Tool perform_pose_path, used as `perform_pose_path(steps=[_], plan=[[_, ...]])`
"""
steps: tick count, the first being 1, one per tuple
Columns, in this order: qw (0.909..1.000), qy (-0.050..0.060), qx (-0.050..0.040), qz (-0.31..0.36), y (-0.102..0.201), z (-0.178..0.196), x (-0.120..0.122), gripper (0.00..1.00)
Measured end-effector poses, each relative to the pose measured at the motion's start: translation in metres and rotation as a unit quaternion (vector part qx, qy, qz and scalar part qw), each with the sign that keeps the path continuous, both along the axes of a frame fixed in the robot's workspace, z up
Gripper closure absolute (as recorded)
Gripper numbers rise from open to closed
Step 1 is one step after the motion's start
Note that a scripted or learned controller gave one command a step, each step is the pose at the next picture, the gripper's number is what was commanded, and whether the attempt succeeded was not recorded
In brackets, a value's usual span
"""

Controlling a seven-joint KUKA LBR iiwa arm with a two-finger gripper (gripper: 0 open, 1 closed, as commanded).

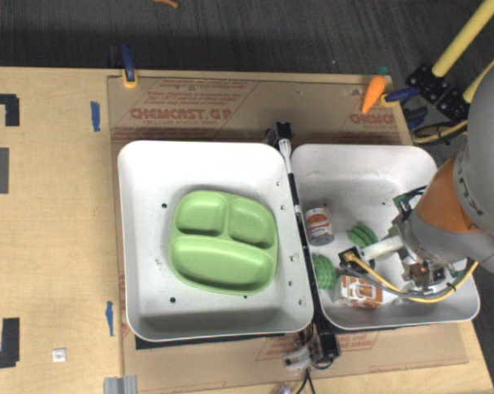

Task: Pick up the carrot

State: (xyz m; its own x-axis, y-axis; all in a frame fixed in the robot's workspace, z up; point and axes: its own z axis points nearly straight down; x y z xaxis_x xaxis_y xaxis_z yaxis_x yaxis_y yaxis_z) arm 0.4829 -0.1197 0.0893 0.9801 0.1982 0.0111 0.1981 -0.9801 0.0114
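I get even overhead light; the left bin (148,179) glares mildly, the floor (272,15) is dim, and detail is soft.

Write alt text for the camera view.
The carrot lies on the bench beyond the right bin, while the arm hangs over that bin. The left bin holds a green divided plate.

The arm (468,208), a can (317,224) and a packet (362,291) crowd the right bin's (354,161) near half; beyond it, a blue clamp (400,95) flanks the carrot (373,91).
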Motion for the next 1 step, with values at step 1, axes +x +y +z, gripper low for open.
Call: perform_pose_path(steps=[1], plan=[[1.0,-0.001,0.0008,0.001,0.0003,0.0111,0.0013,1.0]])
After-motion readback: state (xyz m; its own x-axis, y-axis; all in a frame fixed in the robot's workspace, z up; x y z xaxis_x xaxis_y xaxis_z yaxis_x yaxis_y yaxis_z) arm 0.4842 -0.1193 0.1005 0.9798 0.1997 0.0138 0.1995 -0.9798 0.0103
